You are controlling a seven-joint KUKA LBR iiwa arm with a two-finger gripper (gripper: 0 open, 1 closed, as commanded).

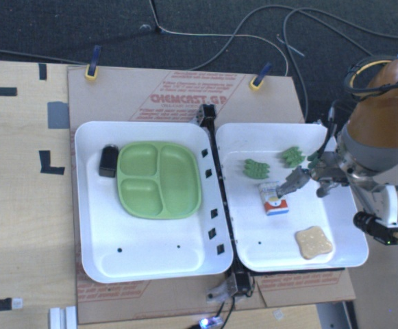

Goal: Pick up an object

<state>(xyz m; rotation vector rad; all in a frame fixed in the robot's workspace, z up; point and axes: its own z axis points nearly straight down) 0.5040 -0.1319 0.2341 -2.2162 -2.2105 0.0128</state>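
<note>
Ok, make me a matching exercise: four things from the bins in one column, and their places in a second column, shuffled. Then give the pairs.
Things:
1. green divided plate
2. black block
3. tan biscuit-like piece
4. small red, white and blue box

Places:
A. near the front right corner of the right bin
B. middle of the right bin, right by the gripper
C. middle of the left bin
D. left bin, against the plate's left edge

Pairs: 1-C, 2-D, 3-A, 4-B
</note>
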